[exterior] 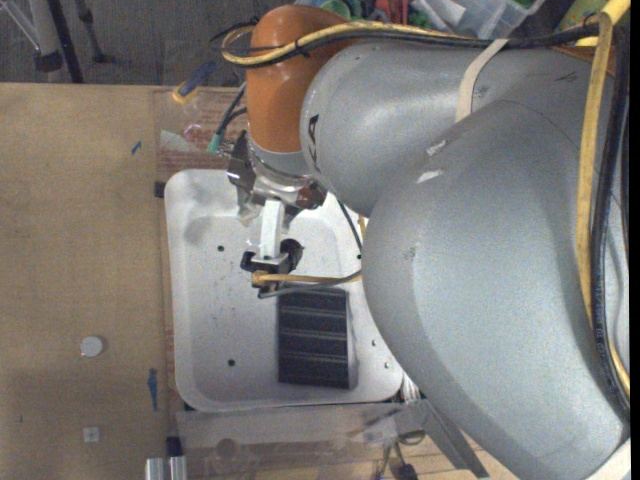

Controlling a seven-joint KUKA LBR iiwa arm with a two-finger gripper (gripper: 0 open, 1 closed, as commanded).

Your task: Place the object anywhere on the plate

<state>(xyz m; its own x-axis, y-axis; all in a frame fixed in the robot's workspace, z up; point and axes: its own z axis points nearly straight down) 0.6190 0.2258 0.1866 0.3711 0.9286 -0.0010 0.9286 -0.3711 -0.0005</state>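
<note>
Hanging over the middle of the white bin (200, 368), the gripper (268, 206) points down at the bare floor. Whether it is spread or pressed together I cannot tell, because the wrist hides it from above.

The thing to move is, as I judge, the dark ribbed block (315, 340). It lies flat in the near right part of this bin, just beside the gripper on its near side, and nothing holds it.

A grasp made here would probably catch only air, since the block is not under the gripper. The block also looks wide and low, so a grip across its ribs may slip.

Which thing serves as the plate I cannot tell; the big arm (480, 228) covers the right side. The bin holds the block and a few small dark specks.
</note>
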